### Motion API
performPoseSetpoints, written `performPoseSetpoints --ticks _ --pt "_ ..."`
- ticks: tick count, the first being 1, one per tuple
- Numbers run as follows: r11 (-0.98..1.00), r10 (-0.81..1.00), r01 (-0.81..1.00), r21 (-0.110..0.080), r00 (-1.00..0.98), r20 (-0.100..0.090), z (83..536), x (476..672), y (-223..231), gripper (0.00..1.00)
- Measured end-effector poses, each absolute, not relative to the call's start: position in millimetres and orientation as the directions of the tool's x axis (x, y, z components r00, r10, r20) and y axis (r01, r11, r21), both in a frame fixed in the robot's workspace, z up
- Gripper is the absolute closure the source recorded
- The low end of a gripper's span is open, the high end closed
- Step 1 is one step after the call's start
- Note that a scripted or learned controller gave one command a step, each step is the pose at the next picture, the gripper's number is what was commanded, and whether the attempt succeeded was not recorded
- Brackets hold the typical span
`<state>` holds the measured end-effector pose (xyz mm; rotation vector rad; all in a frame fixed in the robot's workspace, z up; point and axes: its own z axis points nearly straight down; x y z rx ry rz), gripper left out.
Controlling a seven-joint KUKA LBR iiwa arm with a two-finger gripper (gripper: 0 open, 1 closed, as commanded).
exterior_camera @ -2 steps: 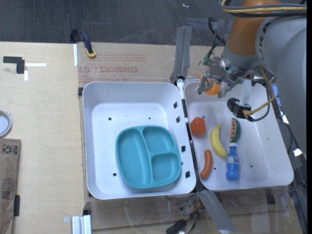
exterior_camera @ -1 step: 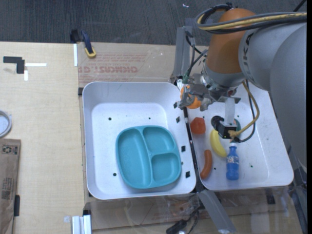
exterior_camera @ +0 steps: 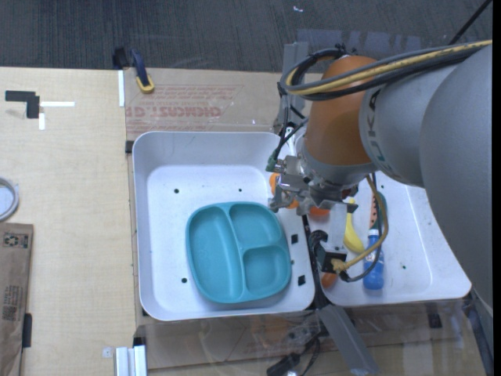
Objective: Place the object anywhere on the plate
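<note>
over seam between two white bins, arm (exterior_camera: 407,108) reaches from right, wrist pointing down; hand (exterior_camera: 297,198) grip state cannot tell. orange object (exterior_camera: 275,182) glimpsed beside hand. teal plate (exterior_camera: 235,251) in left bin (exterior_camera: 156,210), well below-left of hand.

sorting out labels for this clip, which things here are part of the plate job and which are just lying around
Part of the job:
- teal divided plate in the left bin
- gripper over the divide between the bins
- orange object by the gripper; its shape is hidden

Lying about:
- yellow item and blue item in the right bin
- tape roll
- blue-and-yellow clamp
</note>
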<state>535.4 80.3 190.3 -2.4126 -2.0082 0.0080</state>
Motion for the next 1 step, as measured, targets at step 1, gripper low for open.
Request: performPoseSetpoints --ticks 1 --pt "-0.182 0.983 0.983 -0.004 0.182 -0.002 190.4 535.5 79.7 0.0"
